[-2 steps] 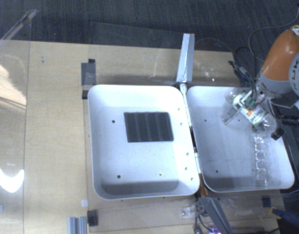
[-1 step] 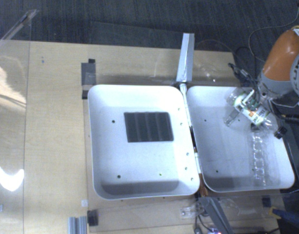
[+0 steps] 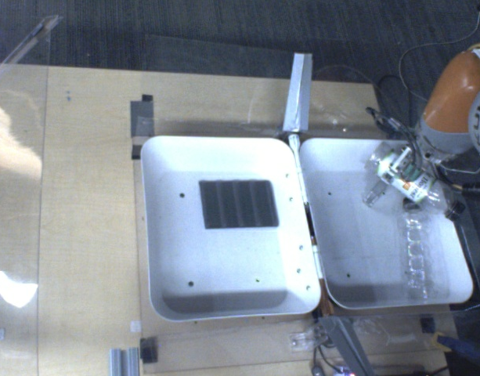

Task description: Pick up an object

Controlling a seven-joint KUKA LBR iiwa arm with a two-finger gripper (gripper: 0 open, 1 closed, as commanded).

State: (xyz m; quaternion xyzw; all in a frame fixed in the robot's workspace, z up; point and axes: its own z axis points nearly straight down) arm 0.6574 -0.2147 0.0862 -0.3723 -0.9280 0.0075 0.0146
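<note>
A dark ribbed rectangular pad point(image 3: 238, 204) lies flat in the middle of the left bin point(image 3: 169, 288). A clear, see-through plastic piece point(image 3: 416, 257) lies along the right side of the right bin point(image 3: 341, 288). My gripper point(image 3: 378, 188) hangs over the upper right part of the right bin, tilted down and to the left. It is above and to the left of the clear piece and apart from it. I see nothing held in it.
The grey arm with its orange band point(image 3: 455, 92) reaches in from the right, with cables around the wrist. A metal post point(image 3: 298, 92) stands behind the seam between the bins. A glass panel point(image 3: 20, 171) covers the left of the bench.
</note>
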